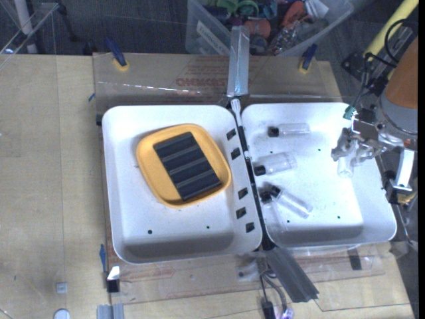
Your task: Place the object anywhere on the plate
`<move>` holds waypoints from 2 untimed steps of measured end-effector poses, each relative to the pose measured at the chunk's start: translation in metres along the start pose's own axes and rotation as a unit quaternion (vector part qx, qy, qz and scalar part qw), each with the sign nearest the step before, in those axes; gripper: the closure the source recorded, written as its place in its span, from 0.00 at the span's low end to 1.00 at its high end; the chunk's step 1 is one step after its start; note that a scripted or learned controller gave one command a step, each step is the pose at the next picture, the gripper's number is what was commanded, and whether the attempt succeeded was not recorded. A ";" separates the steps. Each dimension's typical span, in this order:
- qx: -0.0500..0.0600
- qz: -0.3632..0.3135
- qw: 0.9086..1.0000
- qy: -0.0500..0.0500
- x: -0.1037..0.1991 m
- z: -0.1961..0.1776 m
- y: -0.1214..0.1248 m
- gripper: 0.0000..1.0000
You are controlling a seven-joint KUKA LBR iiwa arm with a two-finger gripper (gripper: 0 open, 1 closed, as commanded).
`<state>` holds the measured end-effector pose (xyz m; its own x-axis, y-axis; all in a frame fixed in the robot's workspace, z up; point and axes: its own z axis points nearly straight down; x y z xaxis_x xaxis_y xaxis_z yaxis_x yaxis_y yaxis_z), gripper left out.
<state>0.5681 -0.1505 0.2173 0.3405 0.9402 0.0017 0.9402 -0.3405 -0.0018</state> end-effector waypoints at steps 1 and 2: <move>0.000 0.000 1.000 0.000 0.000 0.000 0.000 0.00; -0.001 0.007 1.000 0.000 -0.001 0.016 0.017 0.00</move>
<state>0.5839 -0.1575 0.2011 0.3542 0.9352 0.0011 0.9352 -0.3542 0.0000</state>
